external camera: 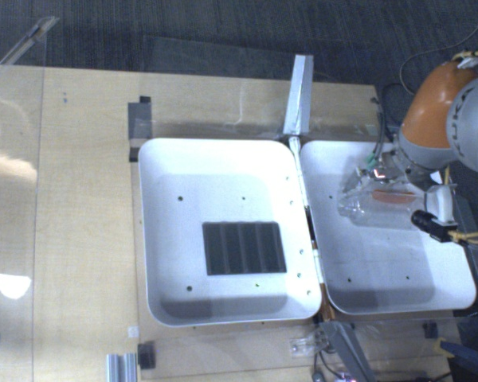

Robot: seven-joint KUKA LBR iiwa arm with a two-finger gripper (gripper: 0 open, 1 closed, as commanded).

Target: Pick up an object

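**Two candidates, and the near one sits right at my gripper**

Two things lie within reach, one in each shallow white bin. My gripper (380,173) is low over the right-hand white bin (398,302), at its far side. Just below it and slightly towards the divider is a clear, crumpled plastic object (360,200). It looks touching or nearly touching my tool, but the glassy material blends into the white floor and I cannot say which. A thin reddish strip (394,199) lies just beside the plastic, directly on the near side of my gripper. Whether it is part of the plastic piece or a separate thing is too blurred to judge.

The other candidate is a dark, ribbed rectangular pad (244,247). It lies flat on the floor of the left-hand white bin (163,213), well apart from my gripper, across the divider and nearer the camera. Its long axis runs across the bin and its grooves run the short way.

I judge the clear plastic to be the natural target, since it needs hardly any travel. Its long axis seems to run from my gripper out towards the divider, though its outline is faint.

My own wrist and the orange band above it cover the working end, so I cannot tell whether my gripper is clenched, released or grasping anything.
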